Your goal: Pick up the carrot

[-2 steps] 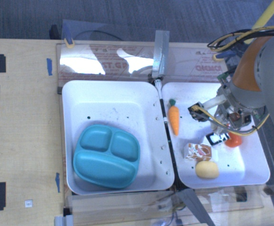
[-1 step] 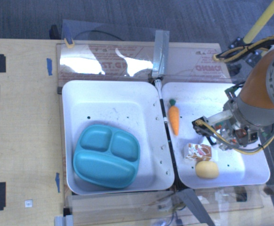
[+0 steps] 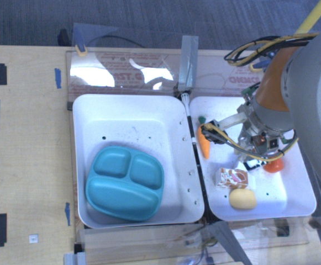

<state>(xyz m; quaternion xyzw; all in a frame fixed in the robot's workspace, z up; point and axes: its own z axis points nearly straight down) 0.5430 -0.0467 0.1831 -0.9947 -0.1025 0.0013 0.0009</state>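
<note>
Lay nearest, by the front wall of the right bin (image 3: 301, 200): yellow lump (image 3: 242, 199), printed packet (image 3: 233, 177), its print too small to read. Carrot (image 3: 204, 144) not yet picked up, flat by the bin's left wall. Gripper (image 3: 258, 148) over mid-bin, well apart; opening could not be told. Backboard (image 3: 127, 75) lettering unreadable under glare.
</note>
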